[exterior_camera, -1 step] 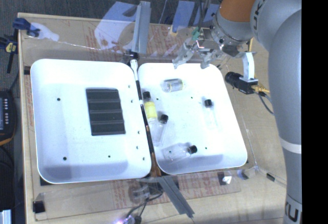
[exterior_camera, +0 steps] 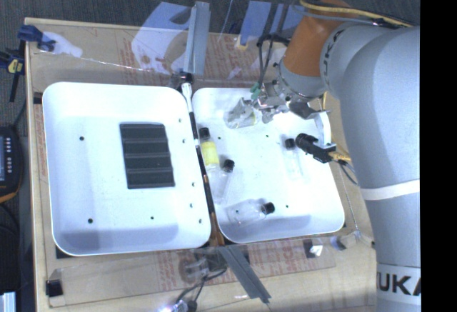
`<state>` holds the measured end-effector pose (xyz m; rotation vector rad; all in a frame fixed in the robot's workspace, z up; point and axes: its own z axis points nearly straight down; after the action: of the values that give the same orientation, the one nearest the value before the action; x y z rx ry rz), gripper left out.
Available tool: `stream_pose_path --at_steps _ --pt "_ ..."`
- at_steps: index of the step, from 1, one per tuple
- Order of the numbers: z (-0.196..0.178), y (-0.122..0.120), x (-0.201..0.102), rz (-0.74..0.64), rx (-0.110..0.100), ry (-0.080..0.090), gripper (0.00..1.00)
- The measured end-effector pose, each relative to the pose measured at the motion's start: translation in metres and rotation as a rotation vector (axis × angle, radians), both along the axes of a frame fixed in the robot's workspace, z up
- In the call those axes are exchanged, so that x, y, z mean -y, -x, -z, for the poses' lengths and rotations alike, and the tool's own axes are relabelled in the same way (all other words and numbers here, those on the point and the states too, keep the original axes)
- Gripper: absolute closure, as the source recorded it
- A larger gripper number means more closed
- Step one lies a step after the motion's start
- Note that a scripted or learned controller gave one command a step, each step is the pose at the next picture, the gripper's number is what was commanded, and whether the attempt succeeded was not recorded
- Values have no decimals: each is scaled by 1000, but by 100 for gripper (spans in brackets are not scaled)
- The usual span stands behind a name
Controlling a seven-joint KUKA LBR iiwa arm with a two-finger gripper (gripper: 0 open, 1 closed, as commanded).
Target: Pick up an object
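Slippage is your likeliest failure: the gripper sits at the back of the right bin, just beside a crumpled clear plastic piece (whether it is spread or pinching that piece, you cannot tell from this slant), and such thin, glossy stuff could buckle or slide free on the lift. That bin also holds a yellow bottle, a small black-capped vial and a clear bottle near the front wall; the left bin holds one black ribbed block.
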<state>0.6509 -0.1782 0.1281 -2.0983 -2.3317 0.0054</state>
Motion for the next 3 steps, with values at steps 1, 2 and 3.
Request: stream_pose_path --at_steps 1,2,3 --pt "37 -3 -18 -22 -11 0 0" --pt "30 -6 24 -69 3 0 0" --pt "37 -6 -22 -99 0 -1 0"
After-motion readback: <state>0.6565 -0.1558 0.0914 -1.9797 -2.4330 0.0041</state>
